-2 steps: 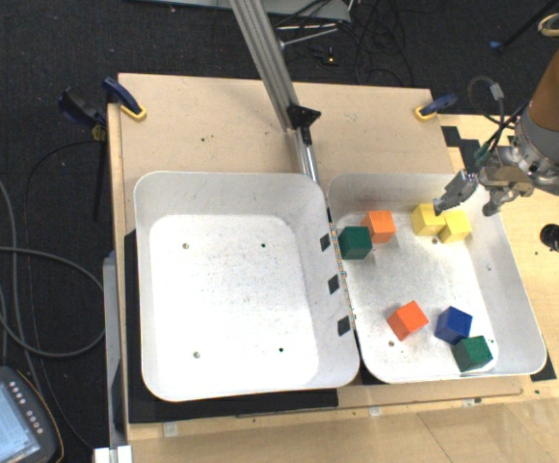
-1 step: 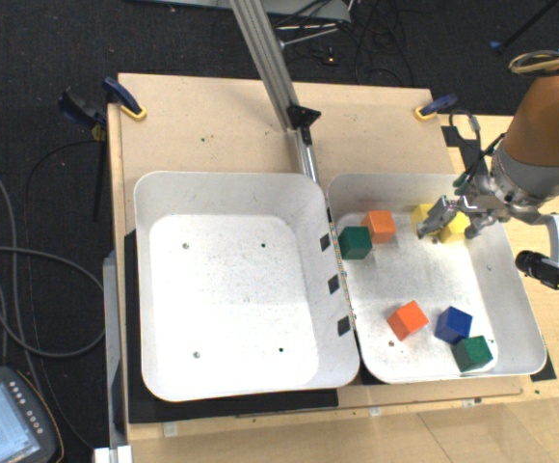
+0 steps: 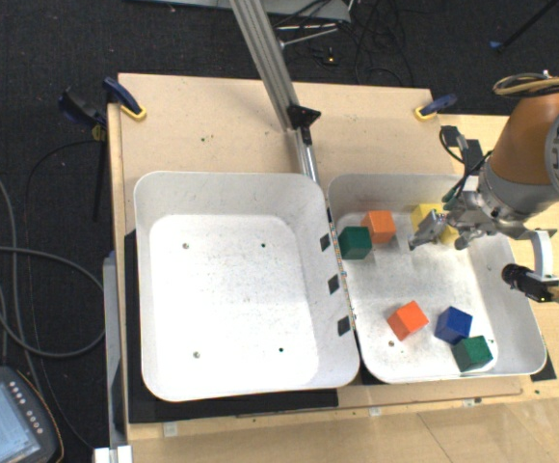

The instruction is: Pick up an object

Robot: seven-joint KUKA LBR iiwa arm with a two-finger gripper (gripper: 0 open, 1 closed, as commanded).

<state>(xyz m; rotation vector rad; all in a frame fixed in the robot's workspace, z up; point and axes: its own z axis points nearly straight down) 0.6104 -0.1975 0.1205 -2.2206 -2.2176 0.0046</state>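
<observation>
The right bin [image 3: 511,302] holds several blocks. A green block [image 3: 355,242] and an orange block [image 3: 382,226] sit near its far left corner. A yellow block [image 3: 426,217] lies just right of them, partly hidden by my gripper [image 3: 440,231], which hangs low right at that block. Nearer the front lie a second orange block [image 3: 409,319], a blue block [image 3: 453,323] and another green block [image 3: 472,352]. The view does not show any block held.
The left bin [image 3: 164,287] stands beside the right one. A slanted metal rod [image 3: 265,51] crosses the back of the bench to the gap between the bins. Clamps [image 3: 125,99] grip the bench's far corners.
</observation>
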